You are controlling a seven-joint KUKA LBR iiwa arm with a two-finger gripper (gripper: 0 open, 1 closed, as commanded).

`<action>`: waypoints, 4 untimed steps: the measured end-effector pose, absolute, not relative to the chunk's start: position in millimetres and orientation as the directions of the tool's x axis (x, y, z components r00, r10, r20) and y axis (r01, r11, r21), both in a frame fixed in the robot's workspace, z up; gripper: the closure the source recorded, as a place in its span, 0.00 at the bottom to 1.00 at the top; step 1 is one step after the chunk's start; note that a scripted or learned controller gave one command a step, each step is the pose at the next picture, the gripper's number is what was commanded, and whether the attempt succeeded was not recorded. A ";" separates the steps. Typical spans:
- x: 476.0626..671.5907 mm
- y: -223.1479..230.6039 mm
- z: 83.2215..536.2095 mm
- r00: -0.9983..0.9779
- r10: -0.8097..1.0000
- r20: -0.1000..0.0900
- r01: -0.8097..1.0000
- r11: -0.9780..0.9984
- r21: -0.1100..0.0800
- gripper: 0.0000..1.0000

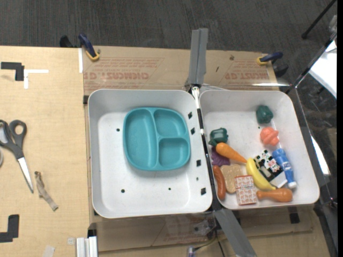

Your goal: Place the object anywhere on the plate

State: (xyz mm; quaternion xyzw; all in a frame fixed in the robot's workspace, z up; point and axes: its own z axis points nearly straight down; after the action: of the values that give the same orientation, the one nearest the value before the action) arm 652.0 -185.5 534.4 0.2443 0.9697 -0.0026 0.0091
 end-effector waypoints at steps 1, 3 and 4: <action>653.8 -184.7 542.8 -0.881 0.472 -0.022 0.472 0.882 -0.001 1.00; 657.2 -183.2 559.9 -0.883 0.468 -0.029 0.468 0.884 -0.001 1.00; 658.8 -182.5 568.8 -0.884 0.466 -0.033 0.467 0.884 -0.001 1.00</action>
State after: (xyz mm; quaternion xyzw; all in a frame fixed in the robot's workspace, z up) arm 658.8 -182.5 568.8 0.2404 0.9705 -0.0045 0.0159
